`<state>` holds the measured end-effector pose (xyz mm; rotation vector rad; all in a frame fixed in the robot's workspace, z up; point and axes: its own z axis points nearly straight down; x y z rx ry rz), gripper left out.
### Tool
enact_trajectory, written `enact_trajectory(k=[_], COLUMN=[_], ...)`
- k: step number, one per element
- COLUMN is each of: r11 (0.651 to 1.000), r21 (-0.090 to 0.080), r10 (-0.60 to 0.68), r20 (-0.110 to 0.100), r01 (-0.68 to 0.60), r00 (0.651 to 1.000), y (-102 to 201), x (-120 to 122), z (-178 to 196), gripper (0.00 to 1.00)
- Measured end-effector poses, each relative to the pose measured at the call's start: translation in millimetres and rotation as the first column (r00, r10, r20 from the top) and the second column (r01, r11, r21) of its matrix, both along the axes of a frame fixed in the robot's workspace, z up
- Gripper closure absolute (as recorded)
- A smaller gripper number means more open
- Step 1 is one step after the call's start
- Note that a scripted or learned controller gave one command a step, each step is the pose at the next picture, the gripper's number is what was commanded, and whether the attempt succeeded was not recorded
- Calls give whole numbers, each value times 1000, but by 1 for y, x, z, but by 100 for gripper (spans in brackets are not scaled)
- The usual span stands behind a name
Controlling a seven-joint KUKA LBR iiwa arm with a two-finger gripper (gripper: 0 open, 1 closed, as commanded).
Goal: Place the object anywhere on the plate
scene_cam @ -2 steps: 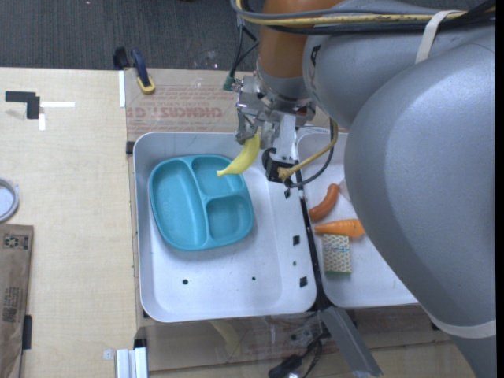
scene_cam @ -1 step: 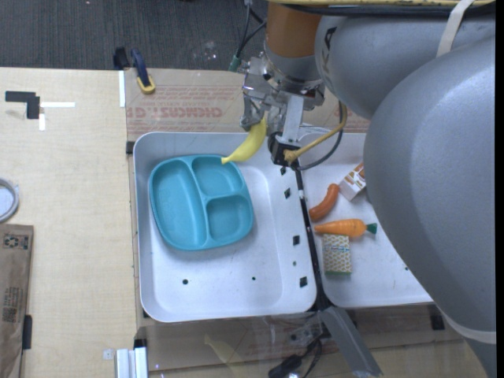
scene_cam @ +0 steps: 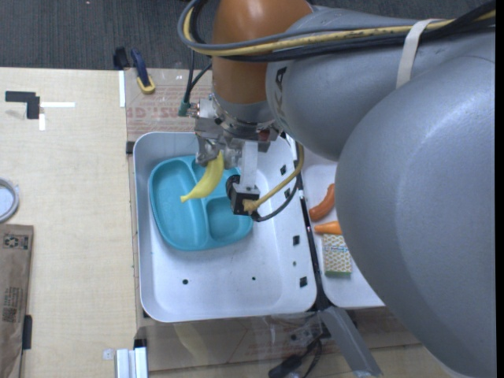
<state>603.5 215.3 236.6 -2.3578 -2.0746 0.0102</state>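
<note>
Banana (scene_cam: 206, 181), yellow, prob. a toy/plastic one: light, stiff, smooth curved skin so a bit slippery; not fragile. Best hold looks like across the thick mid-body or near the top end, fingers pinching the narrow way so the curve can't roll out.

Right now it hangs at a slant, upper end tucked up under the hand (scene_cam: 214, 157), lower tip pointing down-left. The hand appears clenched on that upper end, grasping the banana, though the fingers themselves are partly hidden by the wrist hardware. Banana sits directly below the hand, touching it.

Below it: blue divided plate (scene_cam: 177, 223), two compartments w/ a ridge between. The banana's lower tip is over the left compartment, close to the ridge; can't tell if the tip touches the plate or hovers just above.

Plate lies in the left white bin (scene_cam: 216, 298), toward its upper-left part. Right bin (scene_cam: 346, 290) holds an orange carrot-like piece (scene_cam: 323, 205) and a sponge-like block (scene_cam: 337, 255), well apart from the plate.

Judgement: banana is already over the plate, so letting go here should land it inside; main risk is it rolling off the rim.
</note>
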Motion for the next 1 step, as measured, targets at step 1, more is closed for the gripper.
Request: enact_trajectory(k=[1], r11=[1000], r21=[0], r10=[-1], r20=[1], r01=[1], r00=[1000], y=[0], x=[0], z=[0], gripper=[0])
